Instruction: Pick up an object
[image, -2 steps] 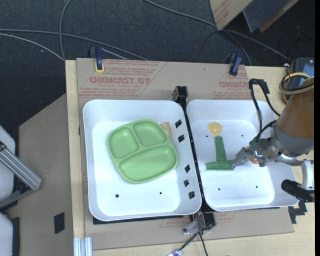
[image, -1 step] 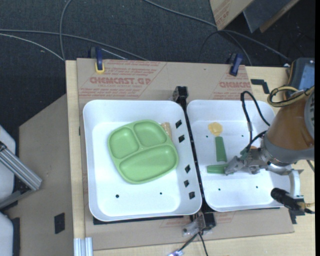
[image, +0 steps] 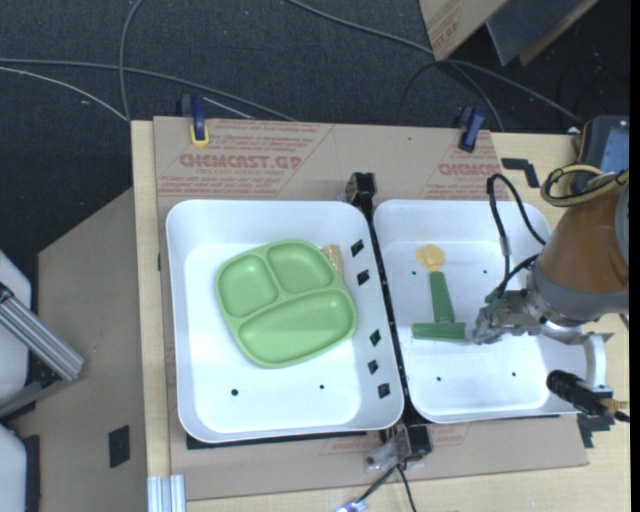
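Two shallow white bins are seen on a cardboard-topped bench (image: 250, 150). In the left bin (image: 190, 300), one glossy green three-compartment plate (image: 287, 302) lies centred. In the right bin (image: 520, 390), one green L-shaped piece (image: 440, 310) lies near one small yellow object (image: 430, 257); the gripper (image: 490, 325) appears closed on its foot.

Two white bins (image: 200, 300), one green divided plate (image: 288, 302), one green L-shaped piece (image: 441, 310), perhaps one small yellow object (image: 430, 257)
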